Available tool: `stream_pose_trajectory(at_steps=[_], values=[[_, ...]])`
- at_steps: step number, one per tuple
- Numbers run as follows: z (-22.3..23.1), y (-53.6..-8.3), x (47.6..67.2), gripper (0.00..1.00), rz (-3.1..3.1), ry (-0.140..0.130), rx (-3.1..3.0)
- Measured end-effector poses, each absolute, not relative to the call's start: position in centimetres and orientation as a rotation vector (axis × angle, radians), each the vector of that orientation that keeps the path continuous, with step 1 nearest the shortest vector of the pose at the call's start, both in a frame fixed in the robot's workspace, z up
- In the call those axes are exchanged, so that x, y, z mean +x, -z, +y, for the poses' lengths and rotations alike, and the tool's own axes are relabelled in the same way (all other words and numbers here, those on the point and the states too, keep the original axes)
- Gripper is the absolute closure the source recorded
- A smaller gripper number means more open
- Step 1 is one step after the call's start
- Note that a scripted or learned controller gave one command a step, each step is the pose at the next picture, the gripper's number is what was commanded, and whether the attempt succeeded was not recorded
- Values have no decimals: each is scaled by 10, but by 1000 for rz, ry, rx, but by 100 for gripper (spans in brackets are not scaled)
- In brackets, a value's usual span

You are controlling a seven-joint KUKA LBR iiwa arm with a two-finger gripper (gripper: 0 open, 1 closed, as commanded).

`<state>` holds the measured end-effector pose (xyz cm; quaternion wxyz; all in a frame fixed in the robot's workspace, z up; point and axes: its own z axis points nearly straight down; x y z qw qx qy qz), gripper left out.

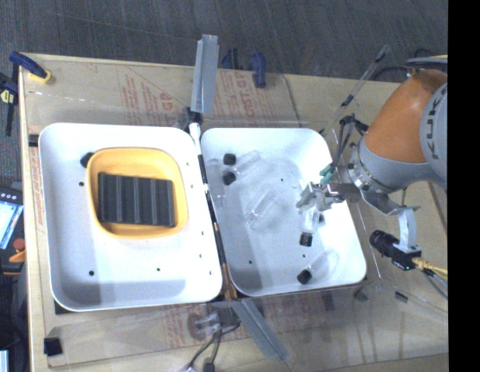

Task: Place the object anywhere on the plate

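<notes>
A yellow plate (139, 161) with a dark ridged centre lies in the left bin (69, 270). Several clear plastic vials with black caps lie in the right bin (340, 273): two at its back left (238, 161), one near the middle (263, 206), and one at the front right (313, 270). My gripper (311, 208) hangs low over the right side of the right bin, next to a small black-tipped piece (305, 239). The clear plastic blends with the white floor, so I cannot make out whether anything is held.
The arm's grey and orange wrist (406, 130) reaches in over the right bin's right wall, trailing cables. A metal divider bar (205, 72) stands behind the seam between the bins. Blue clamps (259, 67) grip the bench's back edge.
</notes>
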<state>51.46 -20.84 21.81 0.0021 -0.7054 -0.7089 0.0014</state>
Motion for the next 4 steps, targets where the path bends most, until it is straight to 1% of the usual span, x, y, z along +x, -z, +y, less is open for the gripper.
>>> stream_pose_trajectory(at_steps=[1, 2, 3, 4], values=[[-112, -244, 552, 100, -2171, -3, -2267], [-47, -220, 584, 100, -2309, -3, -2126], [-1, -190, 603, 100, -2595, -5, -1761], [-1, -191, 603, 0, -2595, -5, -1762]])
